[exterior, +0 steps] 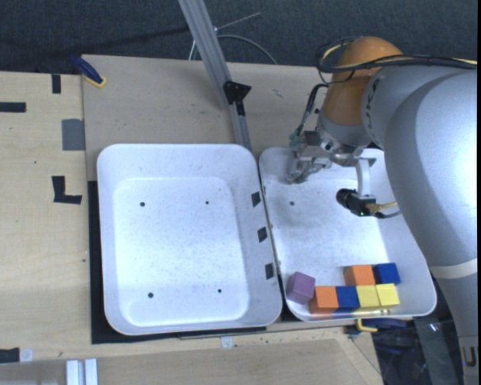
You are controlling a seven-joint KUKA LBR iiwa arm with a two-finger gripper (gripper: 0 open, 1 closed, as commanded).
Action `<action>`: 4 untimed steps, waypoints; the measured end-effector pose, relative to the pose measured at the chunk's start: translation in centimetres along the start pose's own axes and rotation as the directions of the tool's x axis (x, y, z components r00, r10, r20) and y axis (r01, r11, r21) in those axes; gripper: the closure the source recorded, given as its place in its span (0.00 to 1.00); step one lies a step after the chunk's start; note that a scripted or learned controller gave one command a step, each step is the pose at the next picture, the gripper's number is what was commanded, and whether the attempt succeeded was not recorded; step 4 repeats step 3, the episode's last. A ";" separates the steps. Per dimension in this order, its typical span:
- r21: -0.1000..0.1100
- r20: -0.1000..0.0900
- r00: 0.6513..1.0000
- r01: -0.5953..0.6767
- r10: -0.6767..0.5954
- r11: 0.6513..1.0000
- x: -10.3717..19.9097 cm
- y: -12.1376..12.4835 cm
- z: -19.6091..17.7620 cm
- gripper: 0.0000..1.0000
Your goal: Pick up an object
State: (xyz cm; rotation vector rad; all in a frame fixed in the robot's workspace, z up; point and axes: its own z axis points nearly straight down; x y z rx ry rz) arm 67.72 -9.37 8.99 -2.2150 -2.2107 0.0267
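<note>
Look, your gripper [298,172] hangs over the far end of the right bin [321,223]. You cannot tell how its jaws stand. The blocks [361,289] sit at the near end, well apart from it.

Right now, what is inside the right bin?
The right bin holds a purple block and orange, blue and yellow blocks at its near edge. The arm covers its far right corner.

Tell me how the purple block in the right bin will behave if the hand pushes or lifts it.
The purple block looks like a small, flat-faced cube, so it would probably slide rather than roll. It appears rigid, likely light for its size. It sits by the right bin's near corner beside an orange block, so a push may jam it there.
</note>
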 end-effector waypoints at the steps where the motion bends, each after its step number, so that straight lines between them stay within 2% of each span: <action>1: -0.019 -0.002 1.000 0.002 -0.002 1.000 0.3 -0.7 -1.8 1.00; 2: -0.013 -0.003 1.000 0.004 -0.004 1.000 0.3 -0.3 -0.2 1.00; 3: -0.028 -0.004 1.000 0.005 -0.005 1.000 2.6 -1.5 -10.8 1.00; 4: -0.028 -0.004 1.000 0.005 -0.005 1.000 2.6 -1.5 -10.8 1.00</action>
